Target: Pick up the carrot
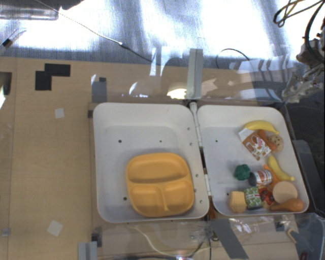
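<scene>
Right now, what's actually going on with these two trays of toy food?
Nothing is being handled at this moment. The right bin holds a cluster of toy food, including two bananas, a green broccoli and a small can. The left bin holds a yellow divided plate. The job is to pick up a carrot; an orange piece beside the can may be it, but it is too small to tell.

- A robot test lab, not a home.
- Two white bins are bracketed to a wooden bench.
- Toy food fills one bin.
- Loose cables hang above.
</scene>
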